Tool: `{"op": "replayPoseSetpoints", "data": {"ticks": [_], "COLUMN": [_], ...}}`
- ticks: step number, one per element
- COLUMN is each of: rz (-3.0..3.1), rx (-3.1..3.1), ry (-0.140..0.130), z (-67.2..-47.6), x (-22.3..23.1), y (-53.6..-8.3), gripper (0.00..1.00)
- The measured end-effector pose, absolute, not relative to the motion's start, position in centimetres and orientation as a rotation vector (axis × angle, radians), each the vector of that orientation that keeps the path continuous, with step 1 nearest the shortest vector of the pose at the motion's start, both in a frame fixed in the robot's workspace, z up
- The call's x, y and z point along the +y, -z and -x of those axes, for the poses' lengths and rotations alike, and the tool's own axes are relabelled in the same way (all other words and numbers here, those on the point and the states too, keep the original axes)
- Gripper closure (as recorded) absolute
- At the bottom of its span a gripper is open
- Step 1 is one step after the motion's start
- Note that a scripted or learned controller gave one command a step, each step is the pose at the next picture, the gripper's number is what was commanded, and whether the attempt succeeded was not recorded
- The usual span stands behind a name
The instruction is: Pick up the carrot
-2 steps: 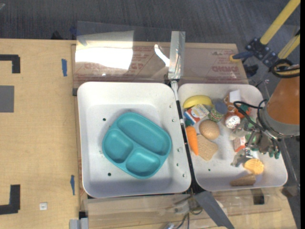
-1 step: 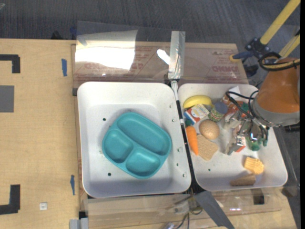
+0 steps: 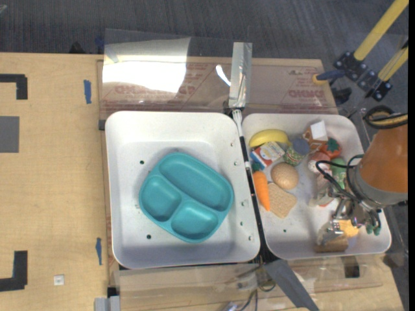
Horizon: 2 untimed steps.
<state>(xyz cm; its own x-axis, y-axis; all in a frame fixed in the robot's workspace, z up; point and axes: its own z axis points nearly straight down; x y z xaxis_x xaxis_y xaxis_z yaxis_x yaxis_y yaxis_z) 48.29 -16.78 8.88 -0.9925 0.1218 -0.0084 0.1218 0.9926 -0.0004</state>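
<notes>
The carrot (image 3: pixel 260 190) is a small orange stick lying lengthwise against the left wall of the right bin (image 3: pixel 295 238). It sits beside a tan cracker and just below a small carton. My gripper (image 3: pixel 340 227) hangs low over the near right corner of that bin, well to the right of the carrot and apart from it. Cables and the arm's orange band (image 3: pixel 388 164) sit above it. A small yellow bit and a brown piece (image 3: pixel 331 241) lie right at the gripper's tip.
The right bin also holds a banana (image 3: pixel 269 137), an egg (image 3: pixel 284 175), a tan cracker (image 3: pixel 283 203), a carton (image 3: pixel 267 154) and a white block (image 3: pixel 318 131). A teal divided plate (image 3: pixel 187 195) lies in the left bin (image 3: pixel 123 148).
</notes>
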Motion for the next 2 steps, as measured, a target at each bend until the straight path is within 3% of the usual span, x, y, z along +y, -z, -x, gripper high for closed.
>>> {"op": "replayPoseSetpoints", "data": {"ticks": [1,2], "rz": [-0.189,-0.383], "rx": [3.116,3.107], "ry": [0.005,0.000], "z": [-48.6,-48.3], "x": [-16.8,-13.7], "y": [-10.1,-17.2], "gripper": [1.00,1.00]}}
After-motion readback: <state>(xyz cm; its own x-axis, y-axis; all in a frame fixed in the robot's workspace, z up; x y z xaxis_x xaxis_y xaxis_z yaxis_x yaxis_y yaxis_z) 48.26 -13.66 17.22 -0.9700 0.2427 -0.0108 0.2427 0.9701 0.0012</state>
